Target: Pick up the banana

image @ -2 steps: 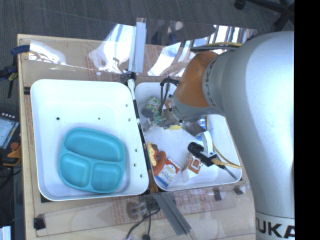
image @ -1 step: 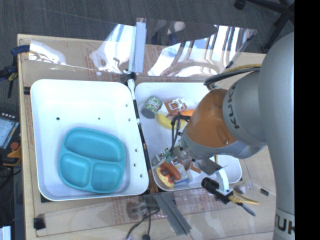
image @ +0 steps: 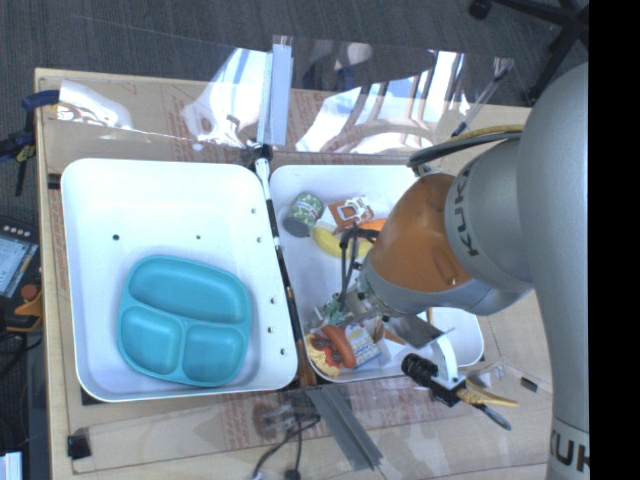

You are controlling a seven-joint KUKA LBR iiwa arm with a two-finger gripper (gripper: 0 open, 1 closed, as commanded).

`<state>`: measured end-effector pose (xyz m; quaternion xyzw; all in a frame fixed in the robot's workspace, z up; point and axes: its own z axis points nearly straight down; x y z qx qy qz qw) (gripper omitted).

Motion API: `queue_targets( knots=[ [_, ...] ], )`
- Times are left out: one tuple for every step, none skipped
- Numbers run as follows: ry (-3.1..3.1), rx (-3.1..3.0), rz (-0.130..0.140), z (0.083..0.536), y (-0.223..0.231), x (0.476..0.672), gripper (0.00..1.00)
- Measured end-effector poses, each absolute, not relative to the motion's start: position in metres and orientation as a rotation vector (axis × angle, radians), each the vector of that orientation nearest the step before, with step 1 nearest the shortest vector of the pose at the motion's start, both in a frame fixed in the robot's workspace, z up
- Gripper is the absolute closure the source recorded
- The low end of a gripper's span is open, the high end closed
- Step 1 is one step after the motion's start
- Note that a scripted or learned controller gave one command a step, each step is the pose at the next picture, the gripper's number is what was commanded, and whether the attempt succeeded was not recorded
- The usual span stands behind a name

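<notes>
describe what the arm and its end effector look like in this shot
The arm is bulky, rounded and matte grey, with a glossy orange band above the wrist and part of dark KUKA lettering beside it. Thin dark cables run down near the end effector, whose details are hard to make out among the clutter.

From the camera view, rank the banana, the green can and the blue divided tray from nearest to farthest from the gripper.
1. banana: right bin, just above the gripper.
2. green can: right bin's upper left corner, a little beyond the banana.
3. blue divided tray: left bin, across the divider, farthest.
</notes>
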<state>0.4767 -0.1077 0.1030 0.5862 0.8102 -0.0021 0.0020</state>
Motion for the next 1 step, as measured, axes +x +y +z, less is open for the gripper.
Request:
queue_targets(
  knots=[
    [2.527,1.843,-0.014,0.1044,-0.1137,0.4771,0.00]
  ],
)
